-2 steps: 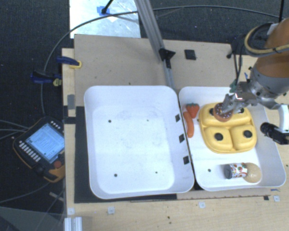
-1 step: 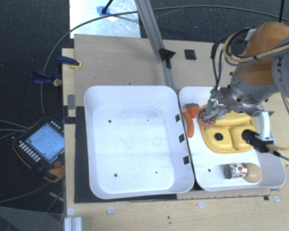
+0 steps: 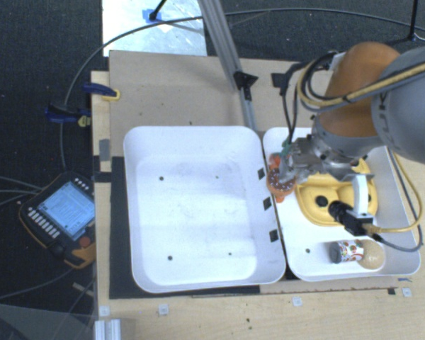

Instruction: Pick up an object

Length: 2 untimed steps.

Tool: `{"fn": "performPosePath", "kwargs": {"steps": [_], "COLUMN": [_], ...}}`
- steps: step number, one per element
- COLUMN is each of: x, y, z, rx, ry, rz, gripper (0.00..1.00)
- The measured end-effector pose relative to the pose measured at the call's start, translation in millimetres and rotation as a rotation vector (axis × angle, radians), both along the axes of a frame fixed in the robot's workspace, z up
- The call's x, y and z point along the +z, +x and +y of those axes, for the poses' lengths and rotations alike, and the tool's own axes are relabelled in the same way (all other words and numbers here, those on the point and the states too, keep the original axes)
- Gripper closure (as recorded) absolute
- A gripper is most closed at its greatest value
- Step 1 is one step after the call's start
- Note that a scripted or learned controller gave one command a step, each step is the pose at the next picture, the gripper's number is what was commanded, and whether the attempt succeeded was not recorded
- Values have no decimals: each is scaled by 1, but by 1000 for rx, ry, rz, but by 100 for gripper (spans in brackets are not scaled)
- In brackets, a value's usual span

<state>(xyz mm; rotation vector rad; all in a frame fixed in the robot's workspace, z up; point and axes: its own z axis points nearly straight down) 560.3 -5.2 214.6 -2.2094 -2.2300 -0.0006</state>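
— Two fingers, and what are they doing?
— I cannot tell; the gripper (image 3: 286, 170) is hanging low over the right bin (image 3: 404, 257), at its left wall, right of the frame's centre, over an orange-red object (image 3: 275, 180).
— Anything else lying there?
— A yellow object (image 3: 324, 198) is lying just right of the gripper, partly under the arm. A small printed container (image 3: 357, 253) is lying at lower right. The left bin (image 3: 195, 207) is sitting beside it.

Both bins white: left bin (image 3: 191, 211), right bin (image 3: 319, 261). Yellow object (image 3: 324, 198) with black dot. Orange-red item (image 3: 276, 176). Small bottle (image 3: 354, 252): red-white label, tan cap. Arm (image 3: 382, 98) grey, orange band.
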Motion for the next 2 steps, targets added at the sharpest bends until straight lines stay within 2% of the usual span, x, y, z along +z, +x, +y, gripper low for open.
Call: {"fn": "performPosePath", "kwargs": {"steps": [1,2], "x": [8,19], "y": [-22,-33], "z": [54,103], "rx": [1,2], "ry": [1,1], "rz": [0,-3], "gripper": [100,100]}}
